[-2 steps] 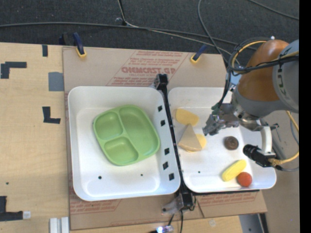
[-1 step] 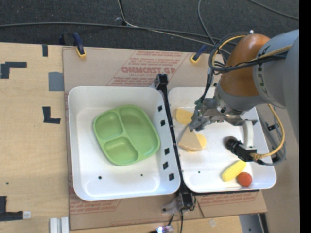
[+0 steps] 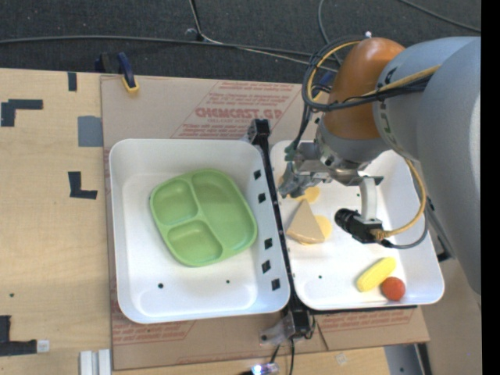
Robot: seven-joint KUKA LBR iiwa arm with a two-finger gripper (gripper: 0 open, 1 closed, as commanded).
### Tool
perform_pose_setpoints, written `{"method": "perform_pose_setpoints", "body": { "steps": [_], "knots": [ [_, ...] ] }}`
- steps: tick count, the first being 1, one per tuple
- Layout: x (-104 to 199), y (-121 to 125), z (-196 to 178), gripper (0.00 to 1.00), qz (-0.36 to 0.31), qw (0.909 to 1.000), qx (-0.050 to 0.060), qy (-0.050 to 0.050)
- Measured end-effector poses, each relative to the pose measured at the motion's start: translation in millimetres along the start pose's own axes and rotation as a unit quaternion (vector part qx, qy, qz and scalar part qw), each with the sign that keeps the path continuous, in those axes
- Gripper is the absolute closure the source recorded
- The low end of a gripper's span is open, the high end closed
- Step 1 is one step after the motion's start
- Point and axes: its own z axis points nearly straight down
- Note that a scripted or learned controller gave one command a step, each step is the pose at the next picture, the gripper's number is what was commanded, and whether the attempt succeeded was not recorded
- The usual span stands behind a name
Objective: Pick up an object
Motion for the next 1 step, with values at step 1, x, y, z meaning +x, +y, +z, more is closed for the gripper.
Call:
{"method": "perform_pose_setpoints", "body": {
  "steps": [1],
  "knots": [
    [61.0, 17.9, -7.4, 1.0, -0.001, 1.0, 0.0, 0.001]
  ]
}}
